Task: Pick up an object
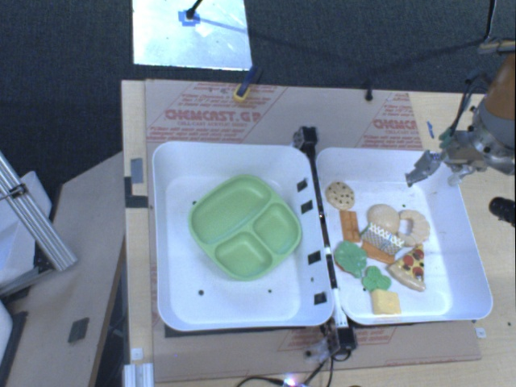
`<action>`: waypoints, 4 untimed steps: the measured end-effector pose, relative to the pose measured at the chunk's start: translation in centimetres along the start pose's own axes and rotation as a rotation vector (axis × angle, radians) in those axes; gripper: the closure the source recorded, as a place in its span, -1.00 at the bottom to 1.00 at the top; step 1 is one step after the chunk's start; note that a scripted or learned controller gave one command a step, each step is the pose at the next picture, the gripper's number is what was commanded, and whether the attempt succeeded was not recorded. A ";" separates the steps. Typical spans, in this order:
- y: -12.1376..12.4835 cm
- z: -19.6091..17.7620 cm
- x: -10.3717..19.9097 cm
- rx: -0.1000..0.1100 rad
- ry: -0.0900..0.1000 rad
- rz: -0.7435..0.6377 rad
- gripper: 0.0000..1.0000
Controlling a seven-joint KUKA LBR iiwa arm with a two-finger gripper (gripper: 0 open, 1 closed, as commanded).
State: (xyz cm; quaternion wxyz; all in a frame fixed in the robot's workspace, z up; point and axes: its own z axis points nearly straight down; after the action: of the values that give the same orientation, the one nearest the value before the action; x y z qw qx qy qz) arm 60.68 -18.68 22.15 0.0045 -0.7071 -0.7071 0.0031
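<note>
The right bin [451,297] holds a heap of toy food: a chocolate-chip cookie [340,193], an orange cracker stick [349,225], bread pieces [385,216], a pretzel [416,226], green broccoli [351,258], a pizza slice [410,269] and a yellow cheese block [386,301]. My gripper [435,170] hangs over the bin's far right corner, up and to the right of the heap, with its two fingers spread and nothing between them.
The left bin [173,297] carries a green divided plate [244,226]. A black divider with clips [318,224] runs between the bins. A metal plate [192,22] lies beyond the bench. An aluminium rail [32,224] stands at far left.
</note>
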 end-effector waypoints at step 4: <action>-0.1 11.6 0.5 -0.010 -0.002 -0.002 -1.00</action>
State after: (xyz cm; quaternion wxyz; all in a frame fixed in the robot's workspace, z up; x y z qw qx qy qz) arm 60.46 -18.18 10.53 0.0005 -0.7064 -0.7078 0.0003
